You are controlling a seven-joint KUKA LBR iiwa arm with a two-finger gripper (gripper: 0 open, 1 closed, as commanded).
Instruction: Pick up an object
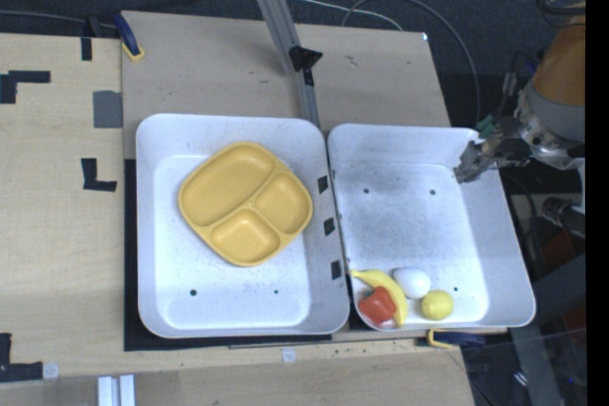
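Arm comes in from the right; gripper [473,163] sits over the far right edge of the right bin [419,204], near its far-right corner. Finger state: can't tell, the tip is a small dark shape and too blurred. Nothing visible between the fingers.

Pickable objects are all clustered in the near part of the right bin, close to its near-left corner:
- banana [381,282], curved, yellow
- red object [378,304], tucked against the banana on its near side, touching
- white egg-shaped object [411,280], just right of the banana
- small yellow round object [437,304], just right of and slightly nearer than the white one

Relative to the gripper: the cluster is well apart from it, toward the near side and a bit left. Bare bin floor lies between gripper and cluster.

Left bin [171,299] holds a yellow divided plate [245,203], three compartments, lying flat around the bin's middle, rotated at an angle to the walls.

A grey pole [276,5] runs from the far side down to the seam between the bins.
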